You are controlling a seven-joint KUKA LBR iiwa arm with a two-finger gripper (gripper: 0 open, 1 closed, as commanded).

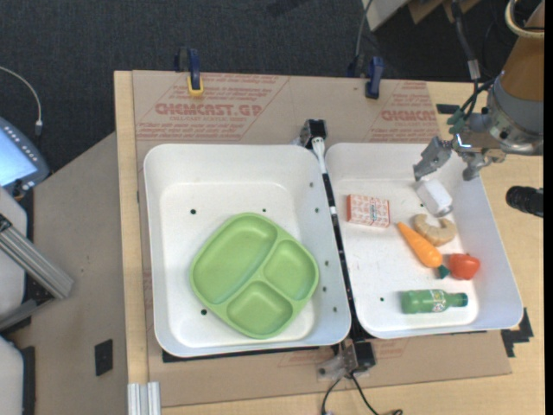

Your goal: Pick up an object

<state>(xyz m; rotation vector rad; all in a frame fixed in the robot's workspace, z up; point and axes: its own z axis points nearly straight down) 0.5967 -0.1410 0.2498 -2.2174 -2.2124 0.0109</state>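
White bins are sitting side by side on the table. Near the right bin's (488, 232) far right corner, the end effector (447, 164) is hanging spread wide, holding nothing, above a carrot (419, 245), probably lining up a grab.

Below my hand (449, 164), the carrot (419, 244), tomato (463, 266) and bottle (433, 301) crowd together; I see open bin floor (380, 266) to their left.
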